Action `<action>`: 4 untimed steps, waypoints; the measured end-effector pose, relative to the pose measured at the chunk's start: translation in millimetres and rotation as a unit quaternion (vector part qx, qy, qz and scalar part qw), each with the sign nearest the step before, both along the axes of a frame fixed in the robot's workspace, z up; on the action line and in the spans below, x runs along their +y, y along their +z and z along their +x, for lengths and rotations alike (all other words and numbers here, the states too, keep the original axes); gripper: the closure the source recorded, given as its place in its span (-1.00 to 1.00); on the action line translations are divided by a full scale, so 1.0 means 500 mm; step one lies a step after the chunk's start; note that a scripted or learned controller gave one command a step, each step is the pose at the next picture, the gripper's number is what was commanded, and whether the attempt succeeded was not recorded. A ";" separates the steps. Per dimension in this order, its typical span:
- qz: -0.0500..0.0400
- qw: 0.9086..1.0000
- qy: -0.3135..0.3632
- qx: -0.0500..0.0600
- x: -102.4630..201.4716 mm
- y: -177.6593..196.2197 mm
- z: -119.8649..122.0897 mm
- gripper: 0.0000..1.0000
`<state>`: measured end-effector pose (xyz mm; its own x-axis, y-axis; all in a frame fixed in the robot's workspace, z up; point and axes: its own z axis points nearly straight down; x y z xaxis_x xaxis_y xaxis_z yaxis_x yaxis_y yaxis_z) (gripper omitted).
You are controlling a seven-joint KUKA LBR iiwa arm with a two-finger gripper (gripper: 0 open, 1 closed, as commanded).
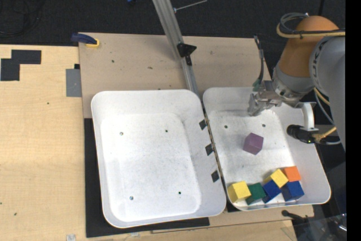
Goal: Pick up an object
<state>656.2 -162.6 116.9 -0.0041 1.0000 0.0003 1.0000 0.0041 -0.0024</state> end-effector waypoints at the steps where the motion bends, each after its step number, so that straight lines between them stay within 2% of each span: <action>1: -0.001 1.000 -0.002 -0.004 0.001 0.123 -0.010 1.00; 3: -0.001 1.000 0.001 -0.003 -0.001 0.314 -0.006 1.00; 4: 0.001 1.000 0.000 0.000 0.103 0.322 -0.033 1.00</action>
<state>639.7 -111.2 277.8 -0.0045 1.0000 0.0022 1.0000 0.0045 -0.0031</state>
